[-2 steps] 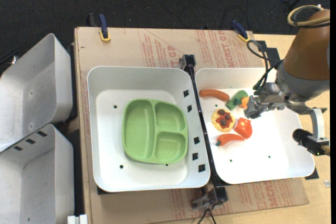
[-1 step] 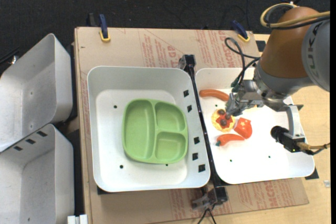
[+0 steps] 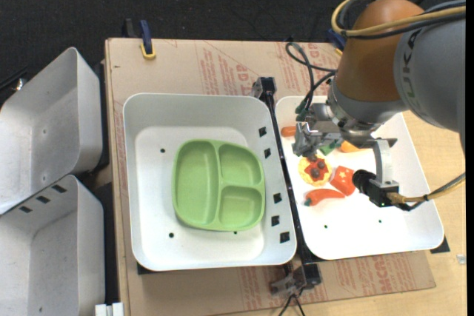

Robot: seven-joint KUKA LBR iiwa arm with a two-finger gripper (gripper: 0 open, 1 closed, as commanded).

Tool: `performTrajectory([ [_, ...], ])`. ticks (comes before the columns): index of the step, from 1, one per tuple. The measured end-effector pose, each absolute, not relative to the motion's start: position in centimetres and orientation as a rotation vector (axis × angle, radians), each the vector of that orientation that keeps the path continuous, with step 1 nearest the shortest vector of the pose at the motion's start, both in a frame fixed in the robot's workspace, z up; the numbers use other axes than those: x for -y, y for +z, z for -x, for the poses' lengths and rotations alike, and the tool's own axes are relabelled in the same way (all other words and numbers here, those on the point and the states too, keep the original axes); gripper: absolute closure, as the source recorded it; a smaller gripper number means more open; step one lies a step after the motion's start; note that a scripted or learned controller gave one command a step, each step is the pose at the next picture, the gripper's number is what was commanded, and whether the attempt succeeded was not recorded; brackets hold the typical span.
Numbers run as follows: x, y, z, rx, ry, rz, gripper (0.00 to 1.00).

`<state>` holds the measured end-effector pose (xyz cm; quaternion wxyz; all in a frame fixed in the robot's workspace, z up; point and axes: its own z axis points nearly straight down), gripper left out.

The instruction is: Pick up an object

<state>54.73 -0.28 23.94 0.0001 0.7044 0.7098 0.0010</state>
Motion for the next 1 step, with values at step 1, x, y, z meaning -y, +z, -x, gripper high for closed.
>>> performTrajectory([
  [1,-5.00,23.49,-54.61,-2.231,0.001,-2.214,1.00],
])
